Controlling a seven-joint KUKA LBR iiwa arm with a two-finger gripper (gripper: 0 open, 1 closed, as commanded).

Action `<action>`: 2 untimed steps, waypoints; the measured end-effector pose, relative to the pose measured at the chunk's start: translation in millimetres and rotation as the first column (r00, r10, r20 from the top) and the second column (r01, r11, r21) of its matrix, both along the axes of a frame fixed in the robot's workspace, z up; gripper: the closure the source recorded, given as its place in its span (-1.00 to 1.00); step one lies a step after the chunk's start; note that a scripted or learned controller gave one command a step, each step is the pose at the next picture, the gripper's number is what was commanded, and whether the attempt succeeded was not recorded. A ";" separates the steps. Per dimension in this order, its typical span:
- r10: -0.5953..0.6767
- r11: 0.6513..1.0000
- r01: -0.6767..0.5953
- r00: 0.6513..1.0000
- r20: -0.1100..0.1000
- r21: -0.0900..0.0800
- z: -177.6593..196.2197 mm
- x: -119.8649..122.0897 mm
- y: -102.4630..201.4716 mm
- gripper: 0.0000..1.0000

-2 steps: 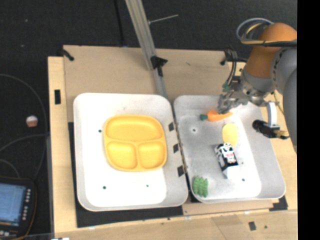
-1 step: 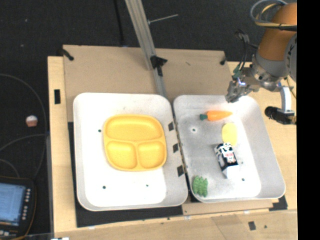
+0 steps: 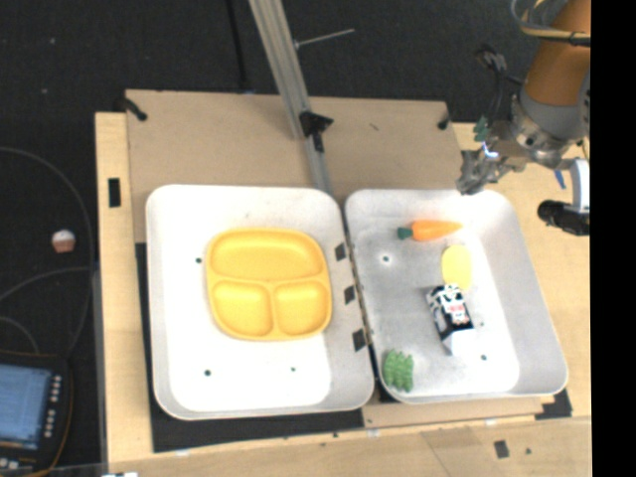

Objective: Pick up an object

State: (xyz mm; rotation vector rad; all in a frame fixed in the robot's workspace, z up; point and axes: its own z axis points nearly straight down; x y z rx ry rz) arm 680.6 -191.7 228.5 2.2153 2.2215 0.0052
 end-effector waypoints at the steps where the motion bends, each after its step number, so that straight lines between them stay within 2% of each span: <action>1: 0.004 1.000 -0.004 1.000 -0.003 0.002 11.6 3.6 49.9 1.00; 2: 0.005 1.000 -0.005 1.000 -0.004 0.003 19.1 2.0 111.7 1.00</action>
